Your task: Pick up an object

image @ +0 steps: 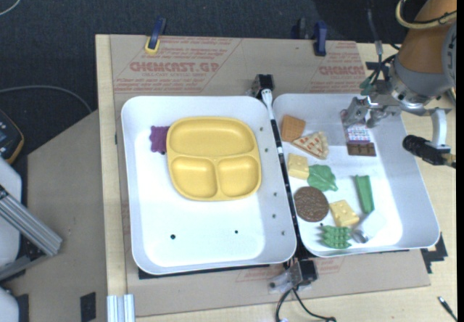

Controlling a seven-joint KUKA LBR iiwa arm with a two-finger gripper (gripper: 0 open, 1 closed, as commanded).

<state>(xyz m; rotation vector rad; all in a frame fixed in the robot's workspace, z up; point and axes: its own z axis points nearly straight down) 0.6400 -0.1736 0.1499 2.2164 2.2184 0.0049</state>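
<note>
The right bin [413,190] holds several toy foods. Among them are a tan cracker [293,127], a pizza slice [312,144], a pale yellow block [298,166], a green leafy piece [322,177], a brown round patty [312,204], a holed cheese wedge [344,212], a green stick [364,192] and a green bunch [335,236]. A brown and white bar [360,145] lies near the bin's far side. My gripper [359,116] hangs just above and behind that bar, and nothing can be seen in its grasp.
A yellow divided plate [214,157] sits in the left bin [196,241], with a purple piece [158,138] at its left edge. Black clamps [264,84] stand between the bins. The arm [428,45] comes in from the upper right.
</note>
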